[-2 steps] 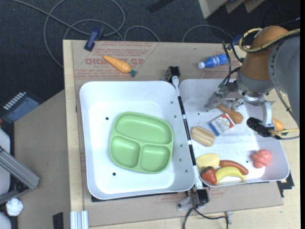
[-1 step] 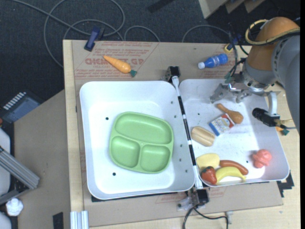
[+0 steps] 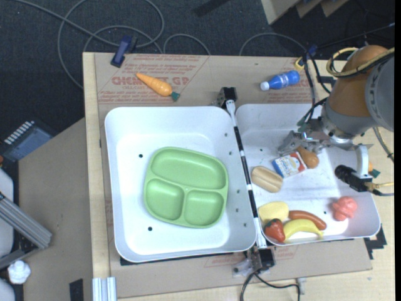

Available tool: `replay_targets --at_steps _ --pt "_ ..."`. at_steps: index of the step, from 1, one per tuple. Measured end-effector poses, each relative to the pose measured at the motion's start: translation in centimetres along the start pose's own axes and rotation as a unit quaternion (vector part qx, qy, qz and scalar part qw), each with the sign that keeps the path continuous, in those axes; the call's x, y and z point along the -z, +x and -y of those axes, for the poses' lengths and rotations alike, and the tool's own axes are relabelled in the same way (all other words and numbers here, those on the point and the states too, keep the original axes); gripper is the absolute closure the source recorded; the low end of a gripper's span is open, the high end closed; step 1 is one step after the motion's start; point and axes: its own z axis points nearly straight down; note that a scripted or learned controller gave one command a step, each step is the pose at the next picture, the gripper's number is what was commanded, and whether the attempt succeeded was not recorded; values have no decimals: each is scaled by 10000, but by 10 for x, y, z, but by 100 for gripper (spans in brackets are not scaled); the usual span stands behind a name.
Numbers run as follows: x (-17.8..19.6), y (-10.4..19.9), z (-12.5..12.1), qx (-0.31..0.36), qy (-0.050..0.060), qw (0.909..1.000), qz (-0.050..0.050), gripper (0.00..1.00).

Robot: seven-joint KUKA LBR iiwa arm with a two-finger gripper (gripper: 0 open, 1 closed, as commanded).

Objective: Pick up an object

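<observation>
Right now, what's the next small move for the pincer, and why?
Probably a short descent onto the brown item. The pincer sits over the right bin, directly above that item and beside the small carton. No object shows between its tips, so nothing looks grasped yet.

The arm (image 3: 382,96) is showing a smooth grey casing, rounded like a barrel, and is wearing a broad orange band (image 3: 354,86) just above the wrist. Against the white right bin (image 3: 369,221) below it, the orange is standing out strongly. Thin cables, black and yellowish, are looping around the top of the band. Under the band a pale silver collar is gleaming, and the gripper (image 3: 305,142) beneath is showing bare grey metal with angular, shiny parts.
</observation>
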Motion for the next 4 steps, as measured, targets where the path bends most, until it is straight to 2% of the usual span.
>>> replay_targets --at_steps 1,2,3,4 --pt "0 -14 22 -1 3 10000 -1 0" --pt "1 4 -55 7 -15 10000 2 0" --pt "0 -9 -8 1 1 10000 3 0" --pt "0 -17 28 -3 1 10000 0 0"
